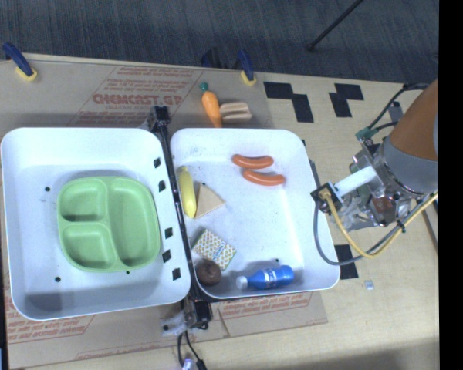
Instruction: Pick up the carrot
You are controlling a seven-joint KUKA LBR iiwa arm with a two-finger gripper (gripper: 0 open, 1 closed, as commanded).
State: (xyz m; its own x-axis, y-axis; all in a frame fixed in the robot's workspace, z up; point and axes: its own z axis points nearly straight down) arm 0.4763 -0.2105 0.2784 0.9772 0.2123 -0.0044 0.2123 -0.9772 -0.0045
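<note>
Far from the gripper [373,205], whose state I cannot tell, the carrot [211,107] lies on the counter [386,318] outside the right bin [318,272].

It is a robotics lab: a robot arm [415,146] stands at a bench [386,314] covered with clamped cardboard [123,91], with two white bins [15,206], toy food [252,160] and grey carpet [139,14].

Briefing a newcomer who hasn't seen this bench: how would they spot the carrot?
Find the right white bin, holding two sausages. Just past its far left corner, on the cardboard outside both bins, lies the carrot. It is bright orange with a green tip, unlike the pale brown block beside it.
</note>
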